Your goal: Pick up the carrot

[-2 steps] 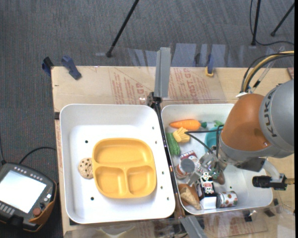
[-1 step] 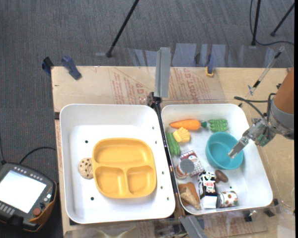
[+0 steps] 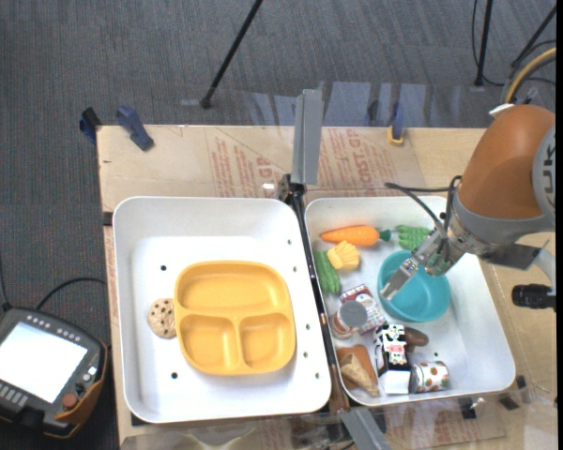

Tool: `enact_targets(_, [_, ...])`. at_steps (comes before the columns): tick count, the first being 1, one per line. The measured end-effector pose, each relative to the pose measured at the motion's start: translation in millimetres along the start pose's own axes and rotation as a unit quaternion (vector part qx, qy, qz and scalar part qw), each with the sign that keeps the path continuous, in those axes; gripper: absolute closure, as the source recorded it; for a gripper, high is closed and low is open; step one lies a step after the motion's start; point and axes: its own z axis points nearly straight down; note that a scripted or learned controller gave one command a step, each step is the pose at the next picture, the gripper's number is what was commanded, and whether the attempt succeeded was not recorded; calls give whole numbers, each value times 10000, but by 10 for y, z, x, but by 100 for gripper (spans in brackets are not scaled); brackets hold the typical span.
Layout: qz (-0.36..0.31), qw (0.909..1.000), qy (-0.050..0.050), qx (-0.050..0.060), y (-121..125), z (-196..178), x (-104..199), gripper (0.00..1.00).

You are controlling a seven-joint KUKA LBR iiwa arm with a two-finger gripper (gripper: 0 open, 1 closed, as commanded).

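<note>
- Camera view: carrot (image 3: 353, 235) lies at the right bin's (image 3: 479, 331) far-left corner.
- Gripper (image 3: 405, 276) hovers over a teal bowl (image 3: 422, 300), grasping nothing; finger state unclear.
- Cardboard (image 3: 352, 157) lettering is unreadable.

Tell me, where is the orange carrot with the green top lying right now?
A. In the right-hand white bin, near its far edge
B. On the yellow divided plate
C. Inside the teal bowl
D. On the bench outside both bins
A: the orange carrot with the green top lies on the floor of the right-hand white bin, near its far edge, apart from the teal bowl and the yellow divided plate.
</note>
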Motion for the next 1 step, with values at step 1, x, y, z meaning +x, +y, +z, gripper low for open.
enact_targets(1, [381,9993,19,27,530,721,-136,0])
